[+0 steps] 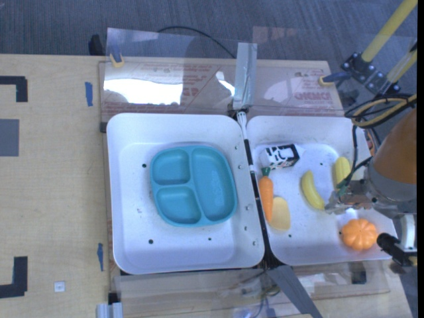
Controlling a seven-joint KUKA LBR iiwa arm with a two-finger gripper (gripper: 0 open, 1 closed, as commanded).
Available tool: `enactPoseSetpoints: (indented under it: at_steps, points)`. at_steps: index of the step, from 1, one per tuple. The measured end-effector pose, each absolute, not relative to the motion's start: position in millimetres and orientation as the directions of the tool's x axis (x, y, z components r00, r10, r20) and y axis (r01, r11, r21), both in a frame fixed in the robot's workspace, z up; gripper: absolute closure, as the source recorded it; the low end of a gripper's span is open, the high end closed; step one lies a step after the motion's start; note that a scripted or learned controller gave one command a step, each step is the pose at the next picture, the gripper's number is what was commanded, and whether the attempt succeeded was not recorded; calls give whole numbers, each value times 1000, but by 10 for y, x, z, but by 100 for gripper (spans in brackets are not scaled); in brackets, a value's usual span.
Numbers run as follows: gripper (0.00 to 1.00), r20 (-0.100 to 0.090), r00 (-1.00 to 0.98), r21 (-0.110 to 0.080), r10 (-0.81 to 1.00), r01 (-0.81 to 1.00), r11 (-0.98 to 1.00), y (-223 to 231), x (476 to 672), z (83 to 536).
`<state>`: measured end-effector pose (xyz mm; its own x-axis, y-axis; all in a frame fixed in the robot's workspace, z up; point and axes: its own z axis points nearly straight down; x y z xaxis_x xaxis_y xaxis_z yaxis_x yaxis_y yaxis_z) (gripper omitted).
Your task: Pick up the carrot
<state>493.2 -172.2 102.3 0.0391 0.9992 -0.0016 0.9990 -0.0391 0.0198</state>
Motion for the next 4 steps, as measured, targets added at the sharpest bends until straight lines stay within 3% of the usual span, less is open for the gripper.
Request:
enactPoseSetpoints:
  at_steps: [1, 2, 3, 4]
  points:
    - [100, -1, 250, 17, 968, 968, -249, -2200, 5498, 925]
    - [100, 1, 695, 4, 719, 719, -695, -2010, 6058, 858]
    - [100, 2, 878, 0, 478, 478, -878, -1543, 6604, 1161]
    - [100, 18, 979, 7, 204, 204, -979, -1533, 6552, 1031]
